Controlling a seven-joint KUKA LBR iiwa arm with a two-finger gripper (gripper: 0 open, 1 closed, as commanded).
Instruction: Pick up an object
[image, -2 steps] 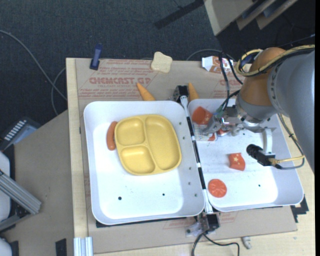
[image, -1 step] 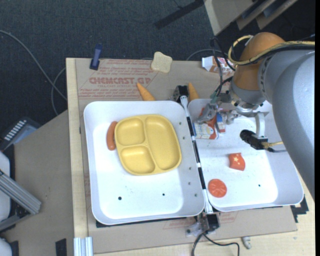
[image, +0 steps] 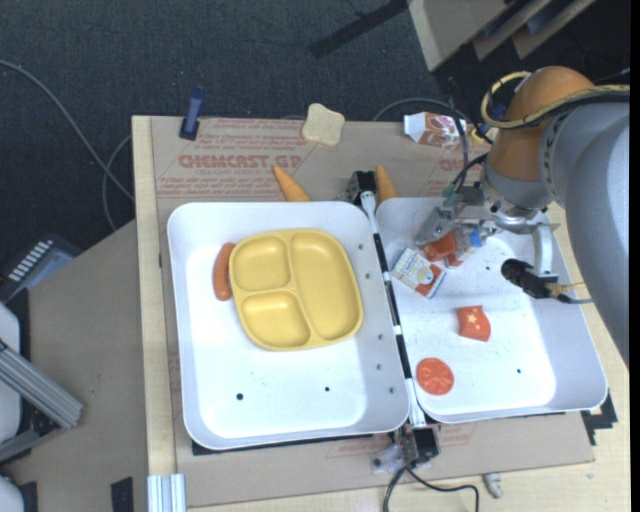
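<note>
Low over the right white bin (image: 560, 395), the gripper (image: 452, 228), its grip impossible to judge, crowds a small red-and-white carton (image: 417, 272) at its 7 o'clock and could merely nudge it aside.

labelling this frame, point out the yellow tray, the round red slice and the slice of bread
yellow tray (image: 297, 288): camera view, on the ridge between its compartments
round red slice (image: 435, 376): camera view, middle of its face
slice of bread (image: 323, 124): camera view, centre of its top

even, bright overhead light; the two shallow white plastic bins (image: 300, 420) nearly wash out, shadows stay faint, and the whole picture is slightly soft.
</note>
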